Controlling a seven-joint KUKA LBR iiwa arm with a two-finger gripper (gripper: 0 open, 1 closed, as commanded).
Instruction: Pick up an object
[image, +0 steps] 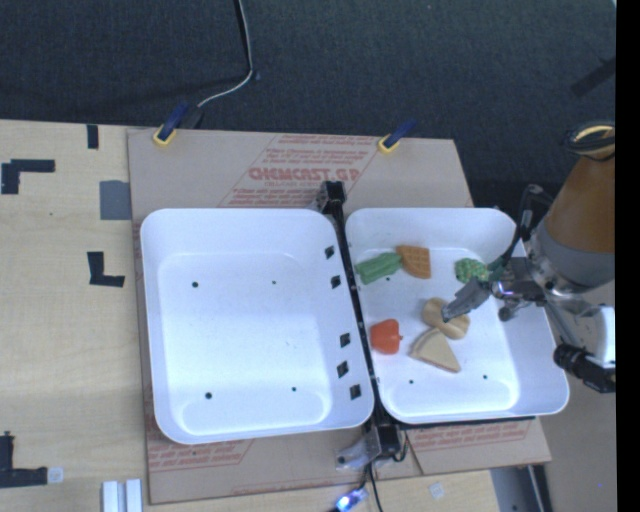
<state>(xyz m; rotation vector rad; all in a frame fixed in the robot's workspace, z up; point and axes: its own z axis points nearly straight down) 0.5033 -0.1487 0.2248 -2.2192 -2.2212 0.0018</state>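
The right bin (500, 395) holds several small objects. A green piece (378, 267) and an orange-brown piece (414, 261) lie near its top left. A small green leafy piece (470, 269) sits further right. A tan lump (435, 313), a red-orange piece (386, 336) and a tan wedge (437, 351) lie near the middle. My gripper (458, 303) reaches in from the right and hangs low, its tip right beside the tan lump and just below the leafy piece. I see nothing held in it.
The left bin (160, 300) stands beside the right one, with a black divider (345, 300) between them. Both rest on a cardboard sheet (300, 170). The arm's orange band (590, 200) is over the right bin's edge.
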